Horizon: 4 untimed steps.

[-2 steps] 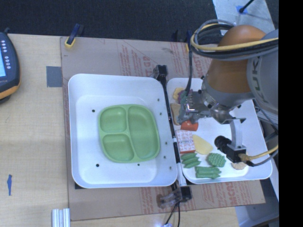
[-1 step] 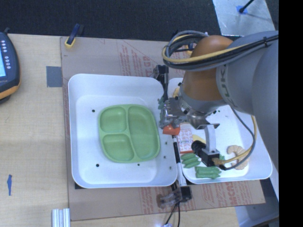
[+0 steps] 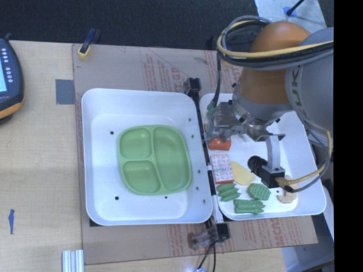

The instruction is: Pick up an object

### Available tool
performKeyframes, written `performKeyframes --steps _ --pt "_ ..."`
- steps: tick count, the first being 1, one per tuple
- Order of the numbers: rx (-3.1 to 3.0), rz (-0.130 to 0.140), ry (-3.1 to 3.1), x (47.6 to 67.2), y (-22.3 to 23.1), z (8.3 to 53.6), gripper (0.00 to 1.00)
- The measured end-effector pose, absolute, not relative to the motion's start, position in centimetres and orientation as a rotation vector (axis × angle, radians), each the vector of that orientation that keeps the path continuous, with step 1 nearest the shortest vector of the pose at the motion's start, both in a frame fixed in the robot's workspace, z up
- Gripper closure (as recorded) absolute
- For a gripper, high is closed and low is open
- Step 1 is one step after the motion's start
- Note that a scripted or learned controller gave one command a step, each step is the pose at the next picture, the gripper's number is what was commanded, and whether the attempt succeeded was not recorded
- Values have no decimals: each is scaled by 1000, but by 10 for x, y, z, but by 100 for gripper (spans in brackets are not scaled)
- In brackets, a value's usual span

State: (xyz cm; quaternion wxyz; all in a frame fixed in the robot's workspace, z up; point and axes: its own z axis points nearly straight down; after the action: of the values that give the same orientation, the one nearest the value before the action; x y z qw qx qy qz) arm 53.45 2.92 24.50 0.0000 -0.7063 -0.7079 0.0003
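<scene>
I see a pale wood counter (image 3: 39, 174); a brown cardboard sheet (image 3: 147, 67) lies flat on it, carrying the two white bins, left bin (image 3: 96, 152) and right bin (image 3: 309, 205), touching side by side; a grey tape patch (image 3: 64, 91) and a handheld pendant (image 3: 8, 78) sit at the counter's left.

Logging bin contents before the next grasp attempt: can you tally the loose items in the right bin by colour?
Green: 3 (pea pod, round piece, long piece)
Red or orange: 2 (orange-red piece, red-and-white packet)
Yellow: 1 (wedge)
Tan: 1 (small piece)
Total: 7
</scene>
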Motion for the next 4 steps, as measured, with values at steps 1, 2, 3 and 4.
performKeyframes --steps 1,2,3,4 --pt "-2204 8 -2231 563 96 188 100" --pt "-2213 7 -2225 562 92 191 0" --pt "-2229 6 -2218 579 -4 212 0" --pt "-2223 3 -2224 630 -55 191 0"
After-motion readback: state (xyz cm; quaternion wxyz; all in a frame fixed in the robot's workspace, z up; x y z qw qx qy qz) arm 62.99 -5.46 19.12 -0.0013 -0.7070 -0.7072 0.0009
